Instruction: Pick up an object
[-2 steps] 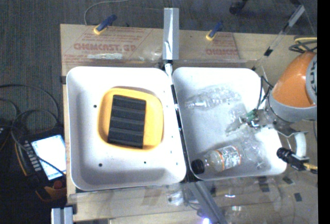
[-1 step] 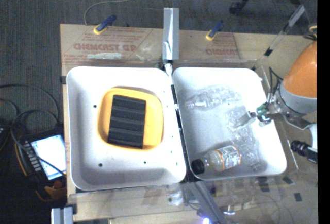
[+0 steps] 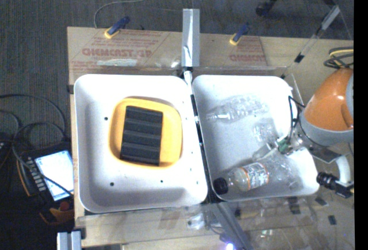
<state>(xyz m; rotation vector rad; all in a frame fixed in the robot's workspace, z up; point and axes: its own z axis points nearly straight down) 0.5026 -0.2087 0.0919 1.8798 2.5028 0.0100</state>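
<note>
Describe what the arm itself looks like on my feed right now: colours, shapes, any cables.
The arm shows a rounded, glossy orange dome with a pale grey band beneath it. A thin dark cable curves along its left side. Lower down is a white link with a small black fitting. The gripper end is too blurred to describe.

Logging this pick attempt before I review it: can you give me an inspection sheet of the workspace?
Surface: two white bins, left bin and right bin, on a cardboard-covered bench.
Job's things: yellow tray with black insert in left bin; clear plastic bottles in right bin.
Clutter: nothing seen.
End effector: at right bin's right edge, fingers unclear.
Cables: black leads on floor, left.
Surroundings: carpet, chair base, tablet.
</note>
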